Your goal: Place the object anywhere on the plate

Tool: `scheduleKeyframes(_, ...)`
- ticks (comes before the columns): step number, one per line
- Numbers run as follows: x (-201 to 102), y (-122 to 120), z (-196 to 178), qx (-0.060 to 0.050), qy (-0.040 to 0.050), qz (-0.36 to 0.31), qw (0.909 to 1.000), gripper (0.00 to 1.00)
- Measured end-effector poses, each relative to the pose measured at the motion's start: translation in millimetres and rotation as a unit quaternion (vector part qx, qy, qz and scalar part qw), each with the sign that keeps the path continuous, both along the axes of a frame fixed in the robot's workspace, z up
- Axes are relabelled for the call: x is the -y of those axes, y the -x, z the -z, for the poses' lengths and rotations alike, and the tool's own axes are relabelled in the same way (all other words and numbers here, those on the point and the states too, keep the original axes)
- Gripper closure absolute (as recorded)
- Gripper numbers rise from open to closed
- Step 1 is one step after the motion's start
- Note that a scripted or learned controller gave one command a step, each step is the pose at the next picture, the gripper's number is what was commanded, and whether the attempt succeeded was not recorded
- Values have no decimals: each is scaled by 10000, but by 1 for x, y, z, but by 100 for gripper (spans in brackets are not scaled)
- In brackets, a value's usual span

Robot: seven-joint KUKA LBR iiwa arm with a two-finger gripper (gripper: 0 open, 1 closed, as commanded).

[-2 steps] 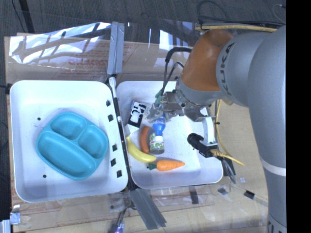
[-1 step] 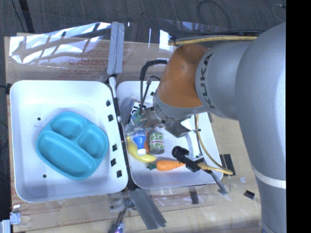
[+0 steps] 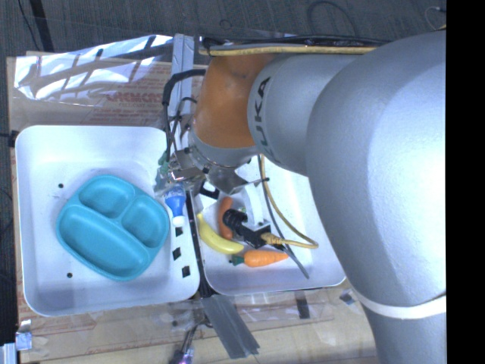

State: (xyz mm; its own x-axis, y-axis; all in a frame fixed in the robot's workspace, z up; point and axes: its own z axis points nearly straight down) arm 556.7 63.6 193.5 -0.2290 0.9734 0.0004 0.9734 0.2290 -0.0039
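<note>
From my seat, the arm (image 3: 356,142) covers most of the right bin (image 3: 303,279), and its bulk runs off the frame's top and bottom. I cannot make out the gripper's (image 3: 176,182) fingers under the wrist. The banana (image 3: 216,239) and carrot (image 3: 261,259) are partly hidden by a black cable fitting (image 3: 241,224).

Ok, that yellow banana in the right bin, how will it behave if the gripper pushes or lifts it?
The banana looks smooth and curved, so it may pivot or slip when pushed. It seems stiff, probably a light plastic toy. It lies against the carrot, which might get nudged too.
</note>
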Motion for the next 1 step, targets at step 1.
scheduleKeyframes(1,0,0,0,2,1,3,10000,0)
